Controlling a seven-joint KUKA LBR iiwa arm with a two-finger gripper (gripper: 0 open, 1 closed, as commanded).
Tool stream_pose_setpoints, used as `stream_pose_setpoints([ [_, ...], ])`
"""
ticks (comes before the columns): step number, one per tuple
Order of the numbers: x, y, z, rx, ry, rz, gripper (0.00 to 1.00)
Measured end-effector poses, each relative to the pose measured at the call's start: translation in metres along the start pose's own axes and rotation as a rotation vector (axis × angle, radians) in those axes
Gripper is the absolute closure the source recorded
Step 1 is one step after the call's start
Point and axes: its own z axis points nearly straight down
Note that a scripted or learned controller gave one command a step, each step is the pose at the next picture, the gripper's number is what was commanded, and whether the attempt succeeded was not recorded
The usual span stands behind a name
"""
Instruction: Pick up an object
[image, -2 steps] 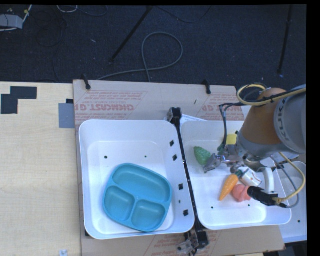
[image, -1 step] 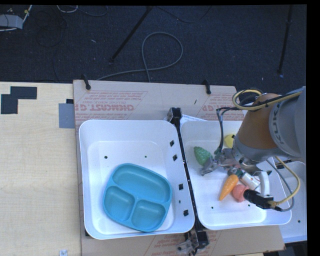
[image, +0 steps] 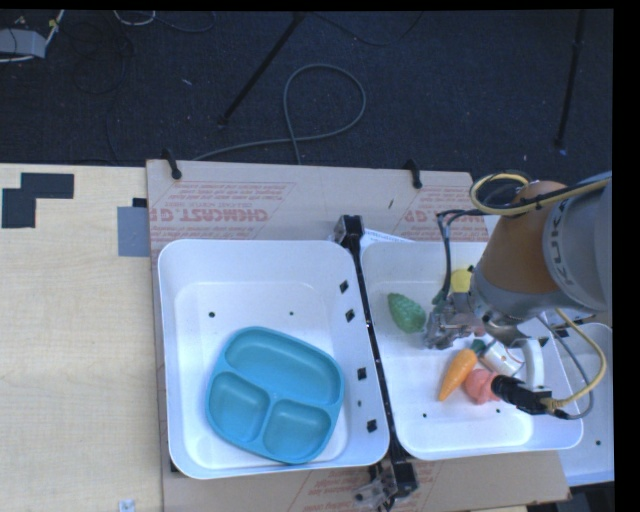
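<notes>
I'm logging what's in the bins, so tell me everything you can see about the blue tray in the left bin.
The blue tray is a light blue, smooth, plastic-looking dish with rounded corners and a raised rim. Ridges divide it into three compartments: one long one along its upper side and two smaller ones below. It lies flat and right side up on the floor of the left bin, turned at a slant to the bin's walls, towards the lower right corner. Its compartments hold nothing, and nothing but the bin touches it.

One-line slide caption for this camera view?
Gripper low in right white bin beside green lump, orange carrot; blue divided tray left.
</notes>
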Motion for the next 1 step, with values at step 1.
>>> stream_pose_setpoints([
  [1, 0.0015, -0.0061, -0.0444, -0.005, -0.001, 0.001, 1.0],
])
